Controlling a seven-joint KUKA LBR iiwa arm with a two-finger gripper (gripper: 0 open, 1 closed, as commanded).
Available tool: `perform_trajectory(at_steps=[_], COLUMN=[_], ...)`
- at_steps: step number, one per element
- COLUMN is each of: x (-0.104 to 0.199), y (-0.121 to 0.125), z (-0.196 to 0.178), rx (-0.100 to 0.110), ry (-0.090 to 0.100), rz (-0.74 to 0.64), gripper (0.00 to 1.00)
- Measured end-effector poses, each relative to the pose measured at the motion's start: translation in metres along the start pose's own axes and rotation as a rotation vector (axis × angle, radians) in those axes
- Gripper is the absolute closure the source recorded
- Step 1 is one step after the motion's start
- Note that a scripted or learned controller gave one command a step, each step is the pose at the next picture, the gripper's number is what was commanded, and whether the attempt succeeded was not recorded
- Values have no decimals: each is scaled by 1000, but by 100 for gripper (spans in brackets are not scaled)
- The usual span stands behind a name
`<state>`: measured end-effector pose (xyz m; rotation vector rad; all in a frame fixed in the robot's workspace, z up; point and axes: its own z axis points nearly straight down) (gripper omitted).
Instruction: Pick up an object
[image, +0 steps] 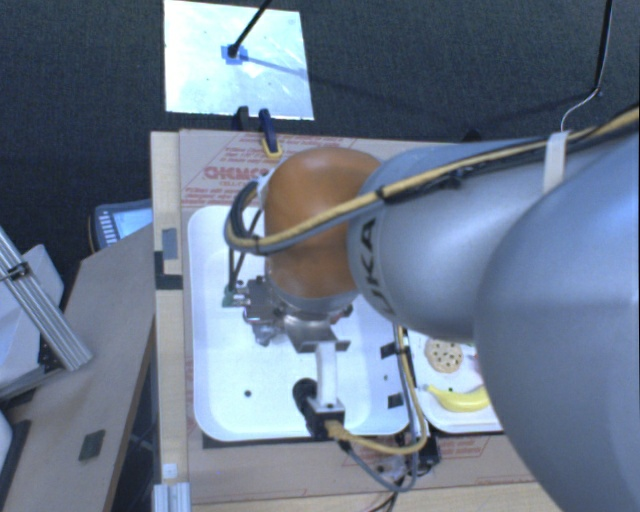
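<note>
Where the arm (470, 260) reaches in from the right, its grey bulk and orange band (305, 230) cover much of both containers; entries below list what remains visible.

1. Left bin (205, 300) – shallow, white, rounded corners. Contents seen: one small dark speck (247, 392) on the floor toward the near-left corner; too small to identify. The far and right parts of the floor are hidden under the arm.

2. Right bin (465, 420) – white, only its near-left corner exposed. Contents seen: a banana (462, 401), yellow, lying flat near the front rim; a round tan disc (443, 355) with dark spots, just behind the banana and apart from it. Either could serve as the object to pick; both lie in this bin, well to the right of the gripper.

3. Gripper (290, 330) – below the orange band, over the middle of the left bin. Viewed from above and behind; whether it is open or closed cannot be told, and nothing is seen in its hold.

4. Cardboard sheet (215, 170) – brown with red lettering, under both bins, showing beyond their far and near rims.

5. Table (105, 340) – tan surface to the left of the bins.

Edges and room: the left bin's left and near rims are unobstructed, with bare white floor along both – the right bin's visible corner is hemmed in by the arm above it
</note>
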<state>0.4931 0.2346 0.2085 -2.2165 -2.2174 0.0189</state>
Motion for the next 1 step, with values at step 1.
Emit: perform_trajectory(at_steps=[1], x=[-88], y=[-6], z=[-99], rx=[-21], ry=[5], rz=[7], gripper=[100])
